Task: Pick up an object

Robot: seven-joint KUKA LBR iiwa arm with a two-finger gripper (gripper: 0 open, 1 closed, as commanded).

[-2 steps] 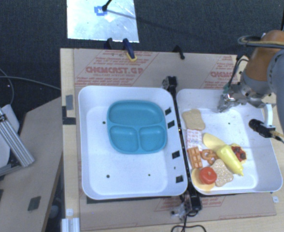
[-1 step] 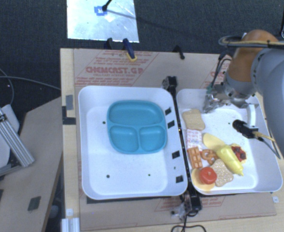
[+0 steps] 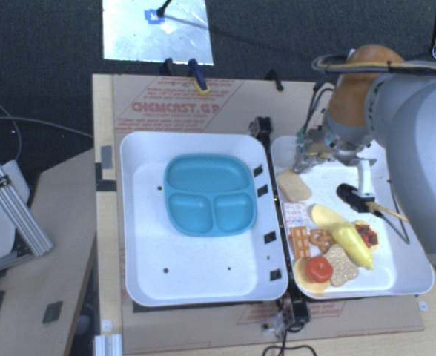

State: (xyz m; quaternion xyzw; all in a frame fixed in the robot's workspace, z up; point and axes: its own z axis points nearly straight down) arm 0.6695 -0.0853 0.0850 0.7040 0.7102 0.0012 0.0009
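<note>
The bread slice (image 3: 294,186), a pale tan rounded slab, lies flat at about ten o'clock in the right bin (image 3: 407,277), just below the gripper (image 3: 311,156). It looks light, stiff and smooth, probably plastic; pinching across its narrow width seems safest. Whether the jaws are open or closed I cannot tell. Largest to smallest: the worktop (image 3: 173,102), the glossy left bin (image 3: 140,273), its moulded blue tray (image 3: 209,193), a yellow banana (image 3: 353,245), a red tomato (image 3: 319,269).
</note>
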